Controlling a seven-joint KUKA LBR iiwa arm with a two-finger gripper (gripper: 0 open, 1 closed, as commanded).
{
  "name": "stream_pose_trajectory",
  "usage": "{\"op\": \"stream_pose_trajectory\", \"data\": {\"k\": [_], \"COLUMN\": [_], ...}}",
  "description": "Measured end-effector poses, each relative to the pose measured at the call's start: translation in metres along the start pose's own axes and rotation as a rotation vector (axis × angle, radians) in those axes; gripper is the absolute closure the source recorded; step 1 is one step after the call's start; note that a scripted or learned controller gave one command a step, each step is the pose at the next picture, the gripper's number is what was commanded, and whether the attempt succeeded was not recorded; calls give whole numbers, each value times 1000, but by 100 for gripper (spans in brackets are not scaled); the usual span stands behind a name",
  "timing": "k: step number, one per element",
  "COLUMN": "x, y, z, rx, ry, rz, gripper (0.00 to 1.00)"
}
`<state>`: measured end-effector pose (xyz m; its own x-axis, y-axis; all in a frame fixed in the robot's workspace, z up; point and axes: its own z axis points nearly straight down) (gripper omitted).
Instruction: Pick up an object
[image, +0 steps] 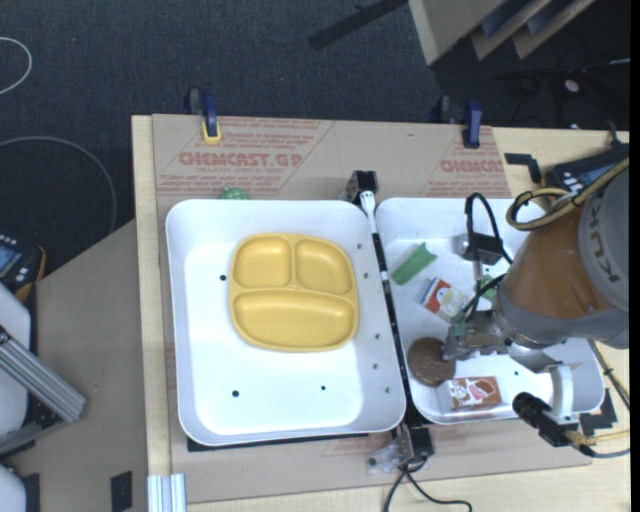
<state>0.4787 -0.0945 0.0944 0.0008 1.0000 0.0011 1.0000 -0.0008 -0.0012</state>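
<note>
Camera view looks down at a slant on the surface (160, 330), a board that carries two shallow white bins side by side. Taking the right bin (590, 375) as the landmark: at its near edge lies a small flat packet (474, 393) with a reddish-brown picture on a white ground. Just behind the packet, against the bin's left wall, sits a round brown disc (430, 362). The gripper (463, 335) hangs low over this part of the bin, right beside the disc's upper right edge, at the end of the grey arm (575, 275) whose orange band covers the bin's right half. Whether it is spread or closed cannot be told from this angle, and nothing can be seen between its tips.

Farther back in the right bin, a small red and white packet (438, 296) lies just beyond the gripper, and behind that a green rectangular piece (412, 264) rests tilted near the left wall. A black cable (478, 222) loops over the bin's far part.

Left of the right bin, touching it along the shared rim, is the left bin (200, 390). A yellow divided plate (294, 292) with three compartments lies in its far half.

Beyond both bins, two blue and yellow clamps (207, 113) grip the far edge of the board.
</note>
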Motion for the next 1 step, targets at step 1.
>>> {"op": "stream_pose_trajectory", "data": {"k": [1], "x": [85], "y": [3], "z": [-95], "rx": [-11], "ry": [3], "rz": [-12], "gripper": [100]}}
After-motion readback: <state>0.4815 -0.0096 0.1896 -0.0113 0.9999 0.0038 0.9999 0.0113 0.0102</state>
